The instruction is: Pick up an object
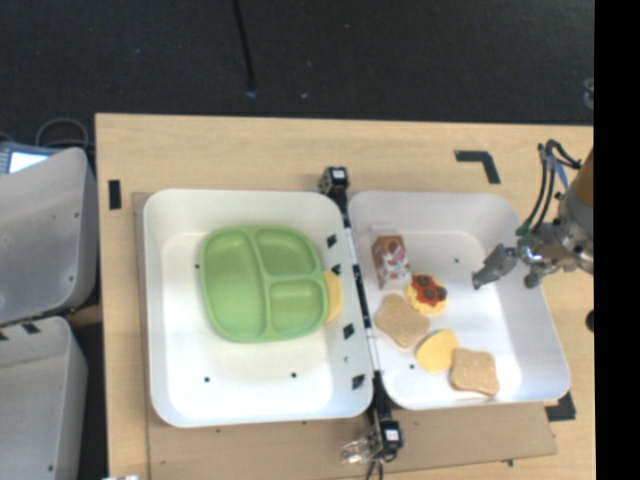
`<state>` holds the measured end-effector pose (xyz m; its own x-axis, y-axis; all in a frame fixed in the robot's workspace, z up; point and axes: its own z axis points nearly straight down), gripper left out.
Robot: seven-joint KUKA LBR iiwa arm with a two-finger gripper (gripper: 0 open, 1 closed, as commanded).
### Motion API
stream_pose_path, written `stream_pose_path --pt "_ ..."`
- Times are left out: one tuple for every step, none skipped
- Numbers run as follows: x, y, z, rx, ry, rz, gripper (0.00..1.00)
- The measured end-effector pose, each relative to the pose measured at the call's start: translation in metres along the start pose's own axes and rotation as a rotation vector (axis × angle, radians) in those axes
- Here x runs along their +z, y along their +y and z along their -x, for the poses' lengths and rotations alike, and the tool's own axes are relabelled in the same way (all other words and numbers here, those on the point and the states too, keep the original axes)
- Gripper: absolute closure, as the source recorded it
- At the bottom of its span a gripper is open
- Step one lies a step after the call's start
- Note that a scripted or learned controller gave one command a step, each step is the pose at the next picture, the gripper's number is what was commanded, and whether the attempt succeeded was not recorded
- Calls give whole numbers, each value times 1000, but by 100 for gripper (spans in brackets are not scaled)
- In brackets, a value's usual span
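Hand poised over the right bin, nothing picked yet.

The hand hangs at the bin's right side with its two fingers spread and nothing between them — well apart from the food pieces, which lie loose toward the left half: a small packet, a red-topped piece, two toast slices and a yellow disc. In the left bin sits a green divided tray. Probably the approach stage — any loose piece would serve.
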<state>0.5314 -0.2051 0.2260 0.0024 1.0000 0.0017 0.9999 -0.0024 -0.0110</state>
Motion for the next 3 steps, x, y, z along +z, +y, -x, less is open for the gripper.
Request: stream_pose_path --pt "-7 3 0 -3 -3 12 0" --pt "37 7 -4 -2 -2 9 0" --pt "83 11 4 0 -3 9 0"
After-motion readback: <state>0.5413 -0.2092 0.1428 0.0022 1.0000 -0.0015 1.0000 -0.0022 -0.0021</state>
